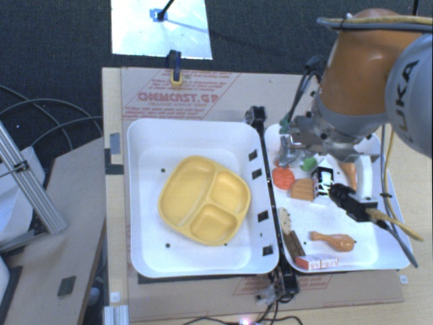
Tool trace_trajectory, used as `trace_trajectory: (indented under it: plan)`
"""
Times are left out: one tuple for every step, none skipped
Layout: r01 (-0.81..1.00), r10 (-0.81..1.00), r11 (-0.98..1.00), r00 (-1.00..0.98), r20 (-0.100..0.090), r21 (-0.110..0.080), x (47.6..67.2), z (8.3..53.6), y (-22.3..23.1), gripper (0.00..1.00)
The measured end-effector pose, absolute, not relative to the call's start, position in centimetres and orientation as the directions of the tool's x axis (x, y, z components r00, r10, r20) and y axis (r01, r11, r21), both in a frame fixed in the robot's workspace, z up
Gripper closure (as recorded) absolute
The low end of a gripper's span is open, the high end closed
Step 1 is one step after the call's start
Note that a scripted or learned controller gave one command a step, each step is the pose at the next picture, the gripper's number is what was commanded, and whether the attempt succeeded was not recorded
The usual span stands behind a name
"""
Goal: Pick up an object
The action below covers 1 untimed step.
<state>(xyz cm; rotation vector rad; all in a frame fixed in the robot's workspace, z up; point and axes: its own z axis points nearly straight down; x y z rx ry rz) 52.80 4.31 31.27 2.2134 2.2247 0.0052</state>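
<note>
Nothing lifted yet. Hand [292, 147] low over far left corner of right bin [379, 249], beside tomato [283, 177] and green piece [309, 162]; grip state impossible to tell. Drumstick [333, 240] near; yellow tray [205, 200] in left bin [145, 181].

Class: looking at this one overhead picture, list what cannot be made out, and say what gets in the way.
- Gripper, camera view: fingers open or shut, unclear; the arm's bulk covers it.
- Right bin: its far end is hidden under the arm.
- Green item: partly covered, too small to identify.
- Small box: label too small to read.
</note>
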Motion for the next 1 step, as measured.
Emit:
trace_trajectory:
  plan:
    - [1.0, 1.0, -0.006, 0.006, -0.003, -0.011, 52.65, 19.37, -2.19, 1.0]
